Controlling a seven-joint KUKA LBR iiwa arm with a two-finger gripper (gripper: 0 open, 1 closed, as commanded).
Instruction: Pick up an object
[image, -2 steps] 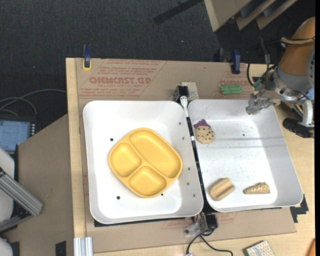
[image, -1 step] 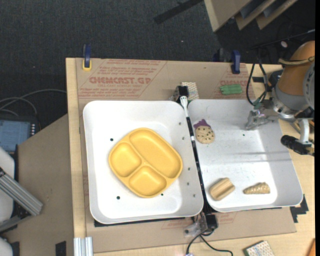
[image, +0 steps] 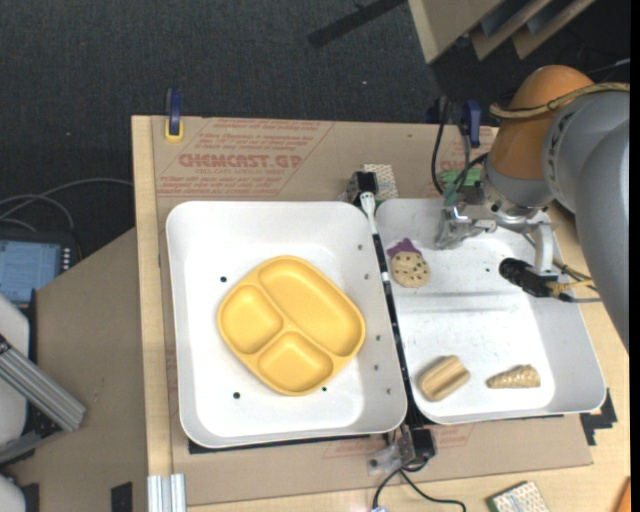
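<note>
My gripper (image: 452, 232) hangs over the far part of the right bin (image: 480, 320), reaching in from the right below the orange band. A round cookie with dark chips (image: 409, 269) lies near the bin's left wall, a little to the left of the gripper and nearer to the camera. A small purple piece (image: 403, 247) touches the cookie's far edge. Near the front of this bin lie a tan bread roll (image: 442, 377) and a tan wedge-shaped piece (image: 514, 377). I see nothing held by the gripper.
The left bin (image: 200, 300) holds a yellow divided plate (image: 290, 323) with three compartments. Both bins sit on a cardboard-covered bench (image: 250, 155). The grey arm (image: 590, 160) fills the upper right.
</note>
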